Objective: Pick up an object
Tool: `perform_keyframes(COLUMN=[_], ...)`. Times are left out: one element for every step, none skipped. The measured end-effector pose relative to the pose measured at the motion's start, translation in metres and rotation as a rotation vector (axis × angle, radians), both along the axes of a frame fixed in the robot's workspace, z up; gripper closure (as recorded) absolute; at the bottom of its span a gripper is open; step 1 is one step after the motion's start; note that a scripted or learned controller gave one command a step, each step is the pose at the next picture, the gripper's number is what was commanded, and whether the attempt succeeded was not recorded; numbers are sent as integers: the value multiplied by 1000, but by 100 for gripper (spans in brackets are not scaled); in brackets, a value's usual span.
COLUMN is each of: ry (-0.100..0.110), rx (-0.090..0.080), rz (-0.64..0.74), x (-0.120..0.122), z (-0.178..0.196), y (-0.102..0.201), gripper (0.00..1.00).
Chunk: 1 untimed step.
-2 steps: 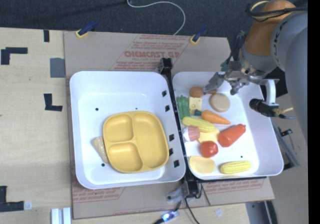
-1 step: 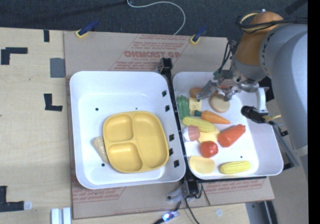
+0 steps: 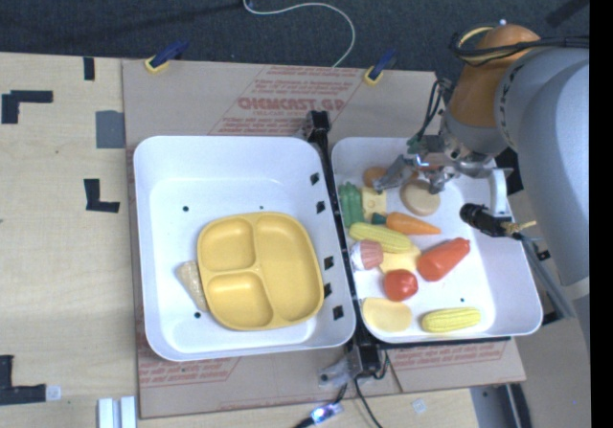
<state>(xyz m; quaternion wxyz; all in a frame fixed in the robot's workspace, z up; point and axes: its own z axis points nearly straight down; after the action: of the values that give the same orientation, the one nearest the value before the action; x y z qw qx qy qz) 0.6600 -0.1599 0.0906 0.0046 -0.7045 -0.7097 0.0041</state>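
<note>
Hand (image 3: pixel 422 173) low in right bin (image 3: pixel 517 306), over a round beige piece (image 3: pixel 419 197) among toy food; I cannot tell its grip. Carrot (image 3: pixel 414 223) just beside. Something beige (image 3: pixel 190 281) lies half hidden under yellow tray (image 3: pixel 259 269), left bin (image 3: pixel 163 177).

Two white bins: one (image 3: pixel 158 225) far left of the gripper (image 3: pixel 419 170), one (image 3: pixel 517 292) beneath it. One yellow divided plate (image 3: pixel 259 270). Two corn cobs (image 3: pixel 380 236) (image 3: pixel 450 320), one carrot (image 3: pixel 414 223), one tomato (image 3: pixel 400 284), one red pepper (image 3: pixel 443 259).
</note>
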Motion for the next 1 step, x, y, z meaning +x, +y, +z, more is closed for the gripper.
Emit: perform_keyframes(ry=[9], rx=[9], rz=[3], x=[0], z=[12], y=[3], gripper=[100])
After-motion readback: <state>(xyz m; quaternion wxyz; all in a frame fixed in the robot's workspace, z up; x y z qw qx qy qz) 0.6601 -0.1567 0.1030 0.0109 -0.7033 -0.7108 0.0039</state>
